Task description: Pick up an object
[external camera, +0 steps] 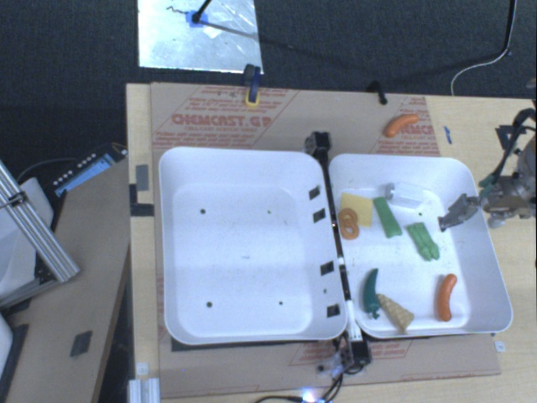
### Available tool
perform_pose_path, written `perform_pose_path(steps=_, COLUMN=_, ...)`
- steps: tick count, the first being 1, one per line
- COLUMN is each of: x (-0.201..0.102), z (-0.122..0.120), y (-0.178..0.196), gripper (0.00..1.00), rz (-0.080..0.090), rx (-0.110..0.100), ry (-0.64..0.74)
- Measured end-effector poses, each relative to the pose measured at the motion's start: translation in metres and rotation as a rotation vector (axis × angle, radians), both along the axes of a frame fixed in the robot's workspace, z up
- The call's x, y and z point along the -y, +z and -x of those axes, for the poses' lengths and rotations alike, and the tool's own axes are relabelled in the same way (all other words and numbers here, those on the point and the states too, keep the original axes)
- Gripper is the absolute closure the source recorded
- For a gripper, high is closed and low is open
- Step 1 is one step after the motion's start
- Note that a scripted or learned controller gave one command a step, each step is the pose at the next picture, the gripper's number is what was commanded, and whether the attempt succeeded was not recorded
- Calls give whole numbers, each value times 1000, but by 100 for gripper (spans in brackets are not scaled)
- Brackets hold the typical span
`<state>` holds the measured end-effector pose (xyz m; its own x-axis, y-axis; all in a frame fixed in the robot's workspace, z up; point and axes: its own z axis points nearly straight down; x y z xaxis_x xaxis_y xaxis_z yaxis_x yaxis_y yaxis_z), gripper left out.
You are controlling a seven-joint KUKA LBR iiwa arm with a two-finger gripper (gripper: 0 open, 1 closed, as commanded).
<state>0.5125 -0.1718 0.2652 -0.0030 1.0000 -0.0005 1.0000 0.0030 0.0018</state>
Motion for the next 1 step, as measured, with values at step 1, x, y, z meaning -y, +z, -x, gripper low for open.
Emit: perform_pose_path(steps=1, x=-27, z=-73, y=-171, gripper=0, rz=0, rx=1, ry=-1)
